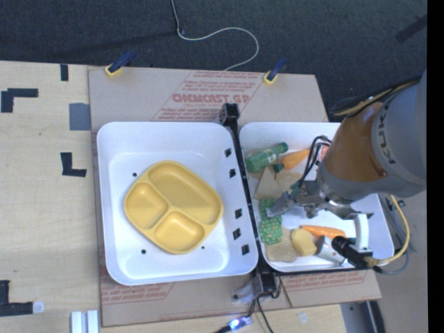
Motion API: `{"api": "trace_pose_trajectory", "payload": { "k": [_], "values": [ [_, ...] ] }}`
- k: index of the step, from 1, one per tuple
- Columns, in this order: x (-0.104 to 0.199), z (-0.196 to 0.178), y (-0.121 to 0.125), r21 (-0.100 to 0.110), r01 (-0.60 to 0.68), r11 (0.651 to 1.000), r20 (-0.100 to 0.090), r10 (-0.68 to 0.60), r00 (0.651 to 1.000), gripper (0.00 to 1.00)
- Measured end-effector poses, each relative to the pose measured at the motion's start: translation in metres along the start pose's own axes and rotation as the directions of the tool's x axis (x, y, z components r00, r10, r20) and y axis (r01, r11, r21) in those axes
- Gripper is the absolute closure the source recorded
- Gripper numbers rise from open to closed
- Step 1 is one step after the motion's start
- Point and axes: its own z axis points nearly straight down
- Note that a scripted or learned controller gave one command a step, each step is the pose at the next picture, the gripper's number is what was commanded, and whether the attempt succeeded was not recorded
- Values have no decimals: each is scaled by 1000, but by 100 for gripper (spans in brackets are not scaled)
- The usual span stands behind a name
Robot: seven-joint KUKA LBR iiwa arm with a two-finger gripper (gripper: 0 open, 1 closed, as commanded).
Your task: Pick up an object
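Note:
The right bin [361, 127] holds several small things. A green bottle [266, 157] lies at its back left, with an orange carrot-like piece [295, 159] beside it. A tan flat piece [268, 182] lies just in front of the bottle. Toward the front are a green textured piece [270, 230], a pale yellow lump [303, 242], a thin orange stick [322, 230] and a beige flat piece [280, 252]. My gripper [279, 205] is low over the left part of this bin, between the tan piece and the green textured piece. I see nothing held in it.
In the left bin [118, 144] lies a yellow three-compartment plate [173, 205]. A black divider [239, 179] runs between the two bins. My grey and orange arm [361, 151] covers the right bin's middle and right side.

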Motion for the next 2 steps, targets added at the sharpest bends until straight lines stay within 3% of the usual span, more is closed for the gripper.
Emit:
{"api": "trace_pose_trajectory", "payload": {
  "k": [1,2],
  "values": [
    [1,23,0,-5,2,1000,0,-2,1000,0],
    [1,13,0,-6,1,1000,1,-1,1000,100]
  ]
}}
